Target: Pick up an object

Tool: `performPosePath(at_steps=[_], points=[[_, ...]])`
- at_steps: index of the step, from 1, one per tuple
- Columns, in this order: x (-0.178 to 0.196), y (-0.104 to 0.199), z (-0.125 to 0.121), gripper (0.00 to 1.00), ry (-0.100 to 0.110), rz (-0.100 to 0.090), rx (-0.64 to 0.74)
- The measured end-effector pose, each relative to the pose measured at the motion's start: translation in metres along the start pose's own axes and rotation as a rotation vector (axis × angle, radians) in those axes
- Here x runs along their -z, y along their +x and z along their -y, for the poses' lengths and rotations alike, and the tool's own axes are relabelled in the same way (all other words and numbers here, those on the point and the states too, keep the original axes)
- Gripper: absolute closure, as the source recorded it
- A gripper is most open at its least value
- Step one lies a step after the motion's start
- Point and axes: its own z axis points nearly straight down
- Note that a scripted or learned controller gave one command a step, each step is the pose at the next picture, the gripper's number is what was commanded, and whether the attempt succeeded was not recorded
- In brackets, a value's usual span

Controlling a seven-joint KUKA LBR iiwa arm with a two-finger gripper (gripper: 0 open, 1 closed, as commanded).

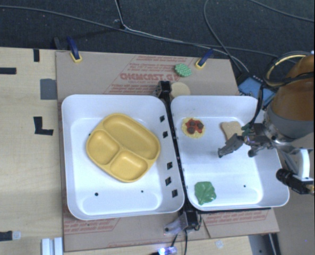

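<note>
A: Yellow plate first, flat in the left bin. Worth a try?

B: Hardly. Looks too broad and shallow for two fingers; would likely skid off the rim or tip and drop.

A: Next, across the divider into the right bin: pizza near the upper left corner.

B: Small and thin. Could be pushed along the floor instead of pinched, or shoved against the wall close by.

A: Then the green lump, low by the front wall.

B: Bulkier, so probably easier to pinch. Well apart from the gripper, though; calls for a long move, and could jam fingertips against that wall if aimed short.

A: Tan slice, up by the back.

B: Nearest candidate, just beside the gripper. Lies flat; might get knocked aside by one finger on the way down, or straddled and missed.

A: And the gripper itself?

B: Spread apart, grasping nothing, low over bare floor between slice and lump. Would clamp on air if shut now. Cannot tell whether touching the floor. Better to settle on one target and centre over it before squeezing.
</note>
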Motion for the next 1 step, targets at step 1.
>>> performPosePath(at_steps=[1], points=[[0.0058,0.0003,-0.0027,0.0,-0.011,0.002,0.004]])
